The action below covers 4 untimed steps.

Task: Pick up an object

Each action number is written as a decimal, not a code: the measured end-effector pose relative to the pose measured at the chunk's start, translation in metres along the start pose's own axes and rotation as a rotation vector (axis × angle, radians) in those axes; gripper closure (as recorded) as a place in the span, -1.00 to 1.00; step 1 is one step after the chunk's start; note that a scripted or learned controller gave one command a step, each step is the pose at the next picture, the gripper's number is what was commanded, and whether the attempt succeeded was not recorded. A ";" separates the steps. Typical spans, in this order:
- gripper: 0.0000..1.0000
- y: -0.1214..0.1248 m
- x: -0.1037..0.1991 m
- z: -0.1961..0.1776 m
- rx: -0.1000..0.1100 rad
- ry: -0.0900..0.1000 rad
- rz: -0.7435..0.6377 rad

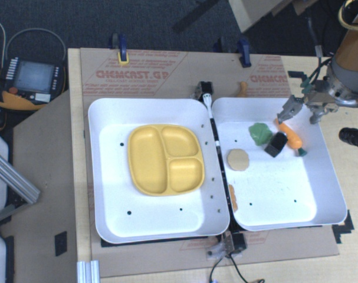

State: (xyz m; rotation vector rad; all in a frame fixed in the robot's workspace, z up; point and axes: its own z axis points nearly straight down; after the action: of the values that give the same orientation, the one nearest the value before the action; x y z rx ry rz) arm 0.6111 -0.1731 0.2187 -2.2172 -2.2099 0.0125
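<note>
A: Where's the hand (pixel 304 106) rn?

B: Upper right of the right bin (pixel 320 205), up by its far rim, fingers spread apart w/ nothing between them. Hanging just above the toy carrot (pixel 291 136).

A: So the carrot's the pick?

B: Prob, it's closest. Orange, lying at a slant, green tip toward the near-right. A small black block (pixel 276 144) sits touching or nearly touching its left side, then a green lump (pixel 260 133) just beyond that, and a tan round disc (pixel 238 159) further left, near the divider.

A: Left bin (pixel 108 205)?

B: Yellow divided plate (pixel 166 158) in the middle. Too wide for a pinch, I'd skip it.

A: How to do the grasp well then?

B: I'd turn the wrist so the fingers straddle the carrot across its narrow width, not along its length. Come down over the thick orange part, away from the black block, or one finger lands on the block and shoves both. Go low enough to get around the body, then close and lift straight up.

A: Risk?

B: It's round, could roll or squirt out. Also close to the bin's right wall, so watch finger clearance there.
</note>
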 end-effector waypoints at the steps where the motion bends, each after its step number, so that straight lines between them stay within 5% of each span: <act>1: -1.00 0.003 0.001 -0.008 -0.014 -0.003 -0.003; 4: -1.00 0.007 0.004 0.136 -0.008 0.000 -0.003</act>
State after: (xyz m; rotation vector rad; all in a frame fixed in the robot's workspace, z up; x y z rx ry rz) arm 0.6167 -0.1690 0.0823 -2.2174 -2.2176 0.0038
